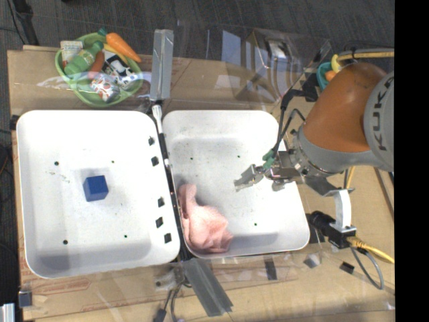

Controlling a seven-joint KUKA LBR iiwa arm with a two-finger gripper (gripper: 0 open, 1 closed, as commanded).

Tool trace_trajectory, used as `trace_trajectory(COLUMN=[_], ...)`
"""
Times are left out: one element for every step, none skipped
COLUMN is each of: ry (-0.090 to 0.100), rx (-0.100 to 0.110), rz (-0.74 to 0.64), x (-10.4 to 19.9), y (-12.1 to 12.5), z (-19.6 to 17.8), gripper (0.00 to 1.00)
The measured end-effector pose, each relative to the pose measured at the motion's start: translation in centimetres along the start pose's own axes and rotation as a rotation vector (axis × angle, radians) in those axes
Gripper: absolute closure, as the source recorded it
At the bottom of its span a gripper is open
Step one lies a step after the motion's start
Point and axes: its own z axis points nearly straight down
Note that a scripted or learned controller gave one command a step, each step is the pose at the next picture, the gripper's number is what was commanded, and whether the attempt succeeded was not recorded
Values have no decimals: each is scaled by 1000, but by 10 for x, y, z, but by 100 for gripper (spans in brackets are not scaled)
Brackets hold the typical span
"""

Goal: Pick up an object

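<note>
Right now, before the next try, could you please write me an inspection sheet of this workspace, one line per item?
Surface: brown bench bearing two white bins, the left bin and the right bin, side by side.
Job's things: blue cube in the left bin; pink lump in the right bin, at its near left corner.
Clutter: green bowl of toy food behind the left bin.
Gripper: gripper over the right bin, apart from the pink lump, nothing held.
Cables: yellow cable at the near right; dark cable beside the arm.
Surroundings: dark floor behind the bench.
</note>
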Motion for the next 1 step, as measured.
trace_trajectory(ry=[0], rx=[-1], rz=[-52], x=[40], y=[35], z=[157], gripper=[0])
